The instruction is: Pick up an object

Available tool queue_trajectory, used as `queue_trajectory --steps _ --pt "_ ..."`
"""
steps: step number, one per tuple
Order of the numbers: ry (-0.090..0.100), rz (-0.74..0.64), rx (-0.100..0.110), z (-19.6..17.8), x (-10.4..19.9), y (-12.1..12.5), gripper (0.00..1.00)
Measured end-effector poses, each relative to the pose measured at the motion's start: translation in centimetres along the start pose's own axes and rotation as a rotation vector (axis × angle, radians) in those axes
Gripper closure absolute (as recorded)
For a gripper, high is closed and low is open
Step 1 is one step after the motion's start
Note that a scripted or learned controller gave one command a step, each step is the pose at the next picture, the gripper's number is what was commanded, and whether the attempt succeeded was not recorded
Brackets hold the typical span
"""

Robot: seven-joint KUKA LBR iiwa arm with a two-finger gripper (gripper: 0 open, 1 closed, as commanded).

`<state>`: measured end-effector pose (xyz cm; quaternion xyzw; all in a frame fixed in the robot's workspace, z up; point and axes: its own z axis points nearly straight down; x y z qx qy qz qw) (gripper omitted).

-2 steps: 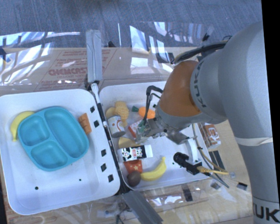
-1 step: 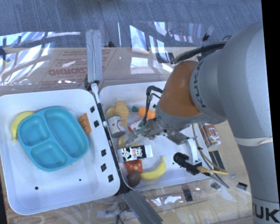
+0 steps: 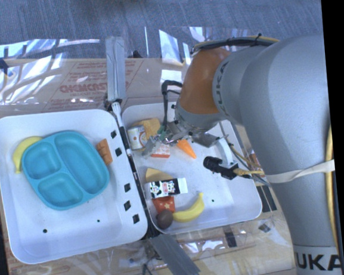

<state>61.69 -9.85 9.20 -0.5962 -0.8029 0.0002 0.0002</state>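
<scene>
The carrot (image 3: 187, 148), a small orange piece, lies in the right bin (image 3: 240, 203) just beside the end effector (image 3: 170, 135), and looks the likeliest thing to be picked, though that is my guess. The end effector is down among the clutter at the bin's upper part; whether it is grasping anything I cannot tell, since the wrist hides it. Nothing seems lifted yet, so I judge the pick not yet done. Around the carrot sit a can (image 3: 136, 137), a cheese wedge (image 3: 158, 173), a black-and-white carton (image 3: 165, 188), a banana (image 3: 189, 210) and a brown ball (image 3: 165, 219). The left bin (image 3: 25, 236) holds a blue tray (image 3: 64, 169), another banana (image 3: 22, 150) and an orange block (image 3: 104, 150).
</scene>
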Motion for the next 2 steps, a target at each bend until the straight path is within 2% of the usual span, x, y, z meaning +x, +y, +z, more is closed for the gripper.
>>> queue_trajectory --steps 1,2 --pt "0.0 -0.003 0.001 -1.0 0.0 0.0 1.0" --pt "-0.001 -0.061 -0.006 -10.4 4.7 5.7 1.0"
